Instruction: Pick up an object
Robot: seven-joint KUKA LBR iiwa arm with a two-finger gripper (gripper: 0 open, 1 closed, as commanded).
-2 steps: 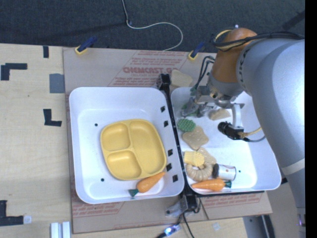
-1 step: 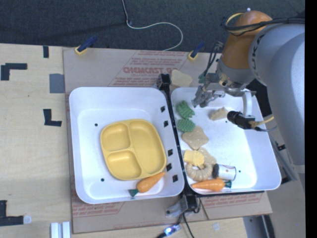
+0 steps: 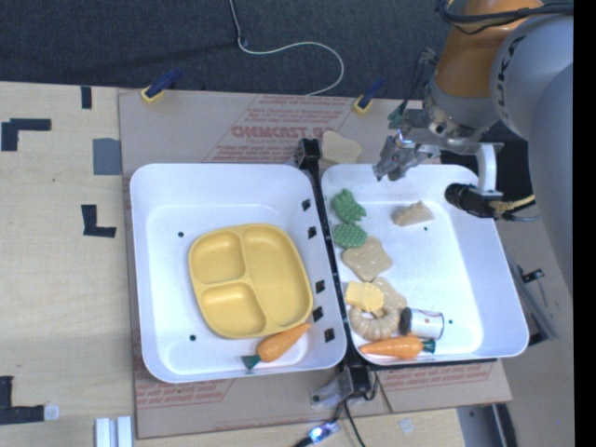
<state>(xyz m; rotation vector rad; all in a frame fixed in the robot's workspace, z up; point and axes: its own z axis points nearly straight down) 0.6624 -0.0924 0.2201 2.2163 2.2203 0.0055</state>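
Note:
My gripper (image 3: 395,164) hangs over the back edge of the right bin (image 3: 484,277), a little left of and above a tan chunk (image 3: 413,214). Toy food lies along the bin's left side: two green pieces (image 3: 347,206), a beige bread slice (image 3: 366,261), a yellow piece (image 3: 364,296) and a ring-shaped pastry (image 3: 374,323). An orange carrot (image 3: 395,347) and a small white cylinder (image 3: 425,324) rest by the front wall. I see nothing held in the gripper.
The left bin (image 3: 158,250) holds a yellow divided plate (image 3: 250,279) and a second carrot (image 3: 281,342) at its front. A beige piece (image 3: 341,147) sits on the cardboard just behind the bins. Black clips join the bins along the middle wall (image 3: 321,250).

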